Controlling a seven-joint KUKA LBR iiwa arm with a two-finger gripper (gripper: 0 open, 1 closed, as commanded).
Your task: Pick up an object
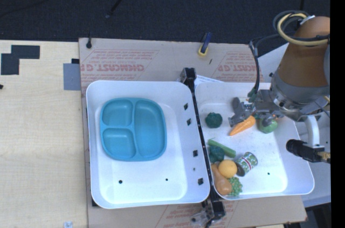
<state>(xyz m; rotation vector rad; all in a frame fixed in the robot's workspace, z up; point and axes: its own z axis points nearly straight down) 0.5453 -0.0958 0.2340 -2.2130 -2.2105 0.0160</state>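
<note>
Camera view is showing the end effector (241, 111) hanging over the far part of the right bin (294, 181); whether it is open or closed cannot be told, and nothing is visibly sitting between its fingers. An orange carrot (242, 125) is lying just beside it on the near side, with a green item (267, 124) to the carrot's right. A dark green vegetable (214, 120) is sitting to the left, near the bin's left wall. Toward the near left corner, a green cucumber (221, 147), a small can (247, 162) and a yellow fruit (227, 168) are lying clustered together. The left bin (145, 189) is holding a blue divided plate (132, 129). Both bins are resting on the counter (38, 140).
</note>
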